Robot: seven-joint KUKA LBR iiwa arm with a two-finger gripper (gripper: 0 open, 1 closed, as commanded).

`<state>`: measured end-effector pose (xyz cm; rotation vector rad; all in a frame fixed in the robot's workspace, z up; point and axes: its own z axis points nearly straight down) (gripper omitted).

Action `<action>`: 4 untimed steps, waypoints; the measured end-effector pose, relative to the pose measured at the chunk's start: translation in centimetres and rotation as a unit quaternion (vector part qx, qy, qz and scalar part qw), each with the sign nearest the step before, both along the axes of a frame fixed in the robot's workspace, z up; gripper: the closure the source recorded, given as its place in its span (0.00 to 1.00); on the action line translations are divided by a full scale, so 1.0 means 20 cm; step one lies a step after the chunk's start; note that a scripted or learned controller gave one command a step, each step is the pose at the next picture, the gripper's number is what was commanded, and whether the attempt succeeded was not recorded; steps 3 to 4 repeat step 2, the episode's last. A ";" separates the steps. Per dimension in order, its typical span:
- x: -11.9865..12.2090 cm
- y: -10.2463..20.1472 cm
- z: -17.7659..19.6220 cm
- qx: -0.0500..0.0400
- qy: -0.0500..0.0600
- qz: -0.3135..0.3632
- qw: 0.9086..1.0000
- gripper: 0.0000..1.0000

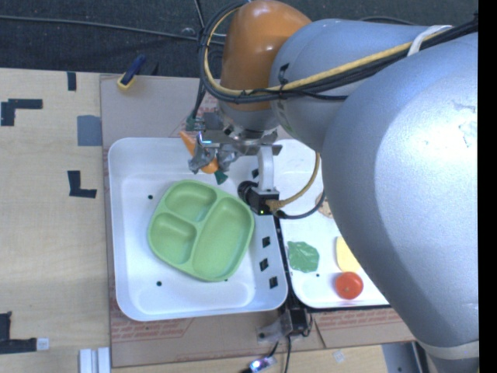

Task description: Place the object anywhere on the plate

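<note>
I'm hovering my claw (208,160) over the left bin's far edge, and honestly can't tell if it's gripping that orange bit (189,139). The green plate (202,230) is sitting just toward the camera from it.

Green leafy piece (303,256), red ball (349,285) and yellow item (347,253) in the right bin (314,292).
</note>
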<state>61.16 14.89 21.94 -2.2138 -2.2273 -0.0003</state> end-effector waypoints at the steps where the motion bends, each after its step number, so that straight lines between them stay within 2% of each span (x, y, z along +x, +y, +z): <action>1: 0.02 0.32 0.03 0.000 0.000 0.001 1.000 1.00; 2: 0.02 0.29 0.03 -0.001 0.001 -0.002 1.000 0.00; 4: 0.02 0.29 0.03 -0.001 0.001 -0.002 1.000 0.00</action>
